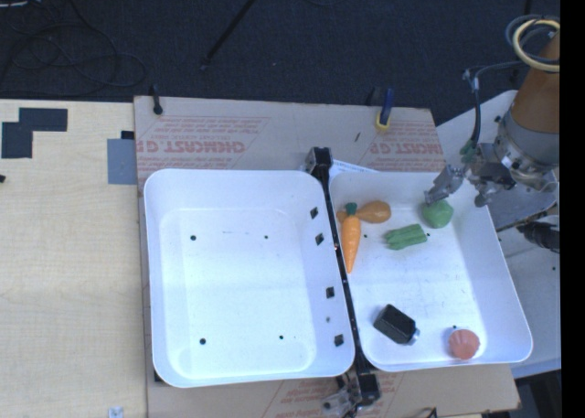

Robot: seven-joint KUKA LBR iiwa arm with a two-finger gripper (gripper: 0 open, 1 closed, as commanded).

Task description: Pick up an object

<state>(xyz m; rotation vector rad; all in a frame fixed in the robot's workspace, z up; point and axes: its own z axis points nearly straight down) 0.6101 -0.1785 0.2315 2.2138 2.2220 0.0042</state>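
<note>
Camera view: end effector (464,184) open above green ball (438,214) in right bin (498,251).

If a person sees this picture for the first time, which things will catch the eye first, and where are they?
The orange carrot lies along the left wall of the right bin, with the gripper hanging over the bin's far right corner near a green ball. A black block and a pink ball sit near the front edge.
</note>
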